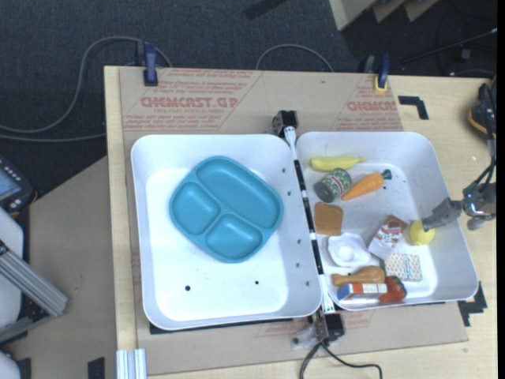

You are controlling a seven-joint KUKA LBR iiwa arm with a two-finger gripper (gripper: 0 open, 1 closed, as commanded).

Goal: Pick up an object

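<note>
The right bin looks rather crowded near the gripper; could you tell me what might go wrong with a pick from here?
1. The gripper sits low by the yellow piece near the right bin's wall, so a finger could catch the wall instead of closing round it.
2. The small carton and patterned packet lie close by, so a grab might nudge them or clip two things.
3. Most toys are rounded and may slip out.

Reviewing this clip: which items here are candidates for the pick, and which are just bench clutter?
Pick candidates, all in the right bin:
banana, carrot, can, toast, fried egg, lemon, drumstick, ketchup bottle; the gripper sits beside the lemon.

Just lying about:
blue divided plate in the left bin, blue clamps, cables.
</note>
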